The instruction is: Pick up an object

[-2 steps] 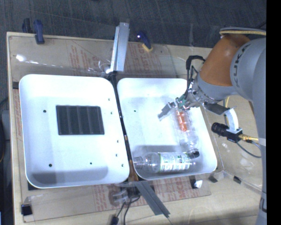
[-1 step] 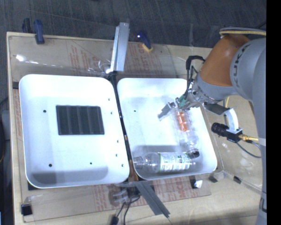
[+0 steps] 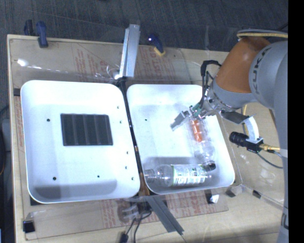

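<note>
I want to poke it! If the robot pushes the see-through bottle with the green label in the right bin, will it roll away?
Probably a little. The bottle with the green label lies on its side and looks round, so it could roll. It rests close to the bin's near wall, which would likely stop it. It looks clear and mostly empty, so it is probably light and slippery.

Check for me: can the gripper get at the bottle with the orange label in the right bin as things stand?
Probably yes. The gripper hangs right at the upper end of the orange-label bottle, nothing lies over it, and the other bottle sits along the near wall of the right bin.
</note>
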Controlling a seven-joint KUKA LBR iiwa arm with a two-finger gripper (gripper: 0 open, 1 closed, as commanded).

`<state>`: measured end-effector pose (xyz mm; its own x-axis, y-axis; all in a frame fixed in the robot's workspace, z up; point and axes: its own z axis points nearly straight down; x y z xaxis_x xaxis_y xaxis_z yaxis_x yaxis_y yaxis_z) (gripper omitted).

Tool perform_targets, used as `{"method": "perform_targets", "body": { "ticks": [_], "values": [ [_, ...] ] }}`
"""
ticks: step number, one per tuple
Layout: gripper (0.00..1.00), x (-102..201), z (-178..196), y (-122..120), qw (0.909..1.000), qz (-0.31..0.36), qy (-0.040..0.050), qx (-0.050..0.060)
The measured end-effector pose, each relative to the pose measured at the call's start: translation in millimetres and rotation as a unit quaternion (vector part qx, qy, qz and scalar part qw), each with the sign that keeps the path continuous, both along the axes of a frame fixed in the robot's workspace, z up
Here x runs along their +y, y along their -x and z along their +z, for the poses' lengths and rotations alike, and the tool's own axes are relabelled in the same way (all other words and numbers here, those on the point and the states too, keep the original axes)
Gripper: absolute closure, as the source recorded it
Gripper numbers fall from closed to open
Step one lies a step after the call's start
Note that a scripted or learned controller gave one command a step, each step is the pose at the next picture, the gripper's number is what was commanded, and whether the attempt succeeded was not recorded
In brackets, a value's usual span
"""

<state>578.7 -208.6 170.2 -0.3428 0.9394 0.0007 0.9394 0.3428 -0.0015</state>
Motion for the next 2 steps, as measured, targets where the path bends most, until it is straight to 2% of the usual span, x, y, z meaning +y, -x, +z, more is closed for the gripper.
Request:
{"method": "perform_targets", "body": {
  "ticks": [1, 2],
  "values": [
    [0.0, 0, 13, 9, 0.9996, 0.027, -0.0006, 0.001],
    [0.0, -1, -18, -6, 0.9996, 0.027, -0.0008, 0.002]
  ]
}}
